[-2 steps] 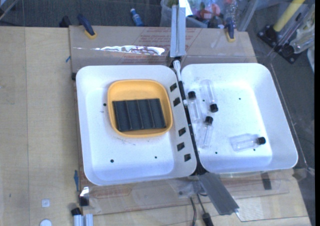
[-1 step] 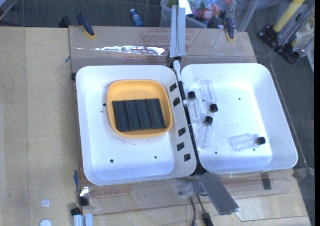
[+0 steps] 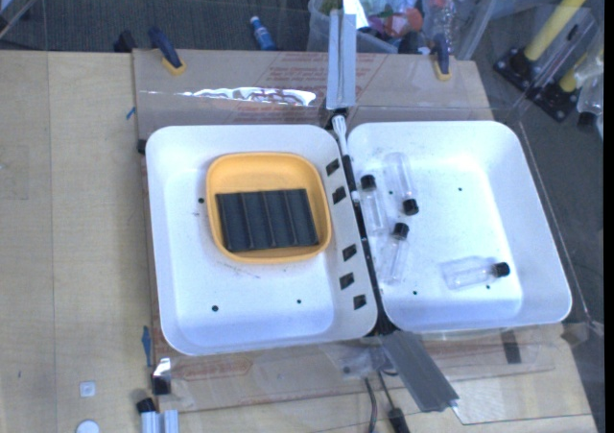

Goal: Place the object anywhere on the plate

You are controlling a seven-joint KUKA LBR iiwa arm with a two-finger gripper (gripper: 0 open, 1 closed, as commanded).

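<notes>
- Two white bins sit side by side on the bench, and all the action is waiting to start.
- Left bin carries the yellow plate, and on it lies a dark ribbed block, covering most of the plate's middle.
- Right bin holds the pieces to pick from: clear little bottles with black caps.
- One bottle lies alone on its side toward the near right corner, cap pointing right, well apart from the others.
- A cluster of bottles crowds the left wall of that bin; they look like three or four, but clear plastic on white makes the count uncertain.
- The arm's hand: I cannot tell its state from here.
- My call for the step in hand: go for the lone bottle, since it has free room on both sides.
- Close across its round body, not along it, or it will likely roll away.
- For the drop, aim at the dark block or the bare yellow rim beside it, and release low so the bottle doesn't roll off.
</notes>
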